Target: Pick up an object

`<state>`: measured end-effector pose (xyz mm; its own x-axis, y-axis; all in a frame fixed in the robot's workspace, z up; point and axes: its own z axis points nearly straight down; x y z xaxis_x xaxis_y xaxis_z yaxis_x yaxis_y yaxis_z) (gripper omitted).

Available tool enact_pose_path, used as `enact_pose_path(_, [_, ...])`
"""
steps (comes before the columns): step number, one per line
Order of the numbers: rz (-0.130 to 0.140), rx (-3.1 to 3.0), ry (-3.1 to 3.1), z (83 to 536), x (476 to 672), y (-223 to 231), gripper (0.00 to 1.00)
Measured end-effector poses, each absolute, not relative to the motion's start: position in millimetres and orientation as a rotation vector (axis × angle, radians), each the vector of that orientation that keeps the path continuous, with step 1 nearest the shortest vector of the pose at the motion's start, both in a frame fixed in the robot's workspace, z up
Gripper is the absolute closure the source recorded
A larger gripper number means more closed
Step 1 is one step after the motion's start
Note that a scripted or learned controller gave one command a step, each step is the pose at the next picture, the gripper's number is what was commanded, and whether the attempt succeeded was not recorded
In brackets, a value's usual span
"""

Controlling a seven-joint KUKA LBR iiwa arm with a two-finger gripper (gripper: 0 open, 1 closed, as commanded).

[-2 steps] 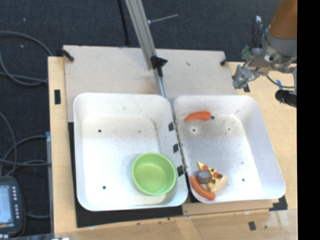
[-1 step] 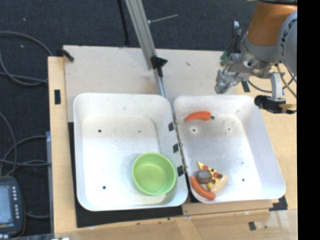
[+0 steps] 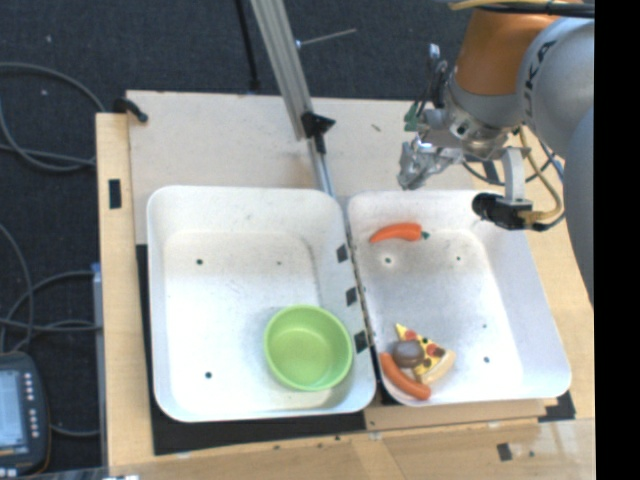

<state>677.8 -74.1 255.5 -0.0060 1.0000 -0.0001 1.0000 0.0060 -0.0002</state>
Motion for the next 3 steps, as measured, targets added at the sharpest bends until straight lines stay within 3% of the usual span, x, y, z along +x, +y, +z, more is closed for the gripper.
enact_pose_path(1, [-0.001,-2.213,-2.228,256,679.4,-25,1.0])
enact_pose_path(2, [0.001,-2.213,-2.228,250,659.3,27,1.0])
enact_pose_path(3, [0.0,-2.213,-2.228,241,660.4,78,1.0])
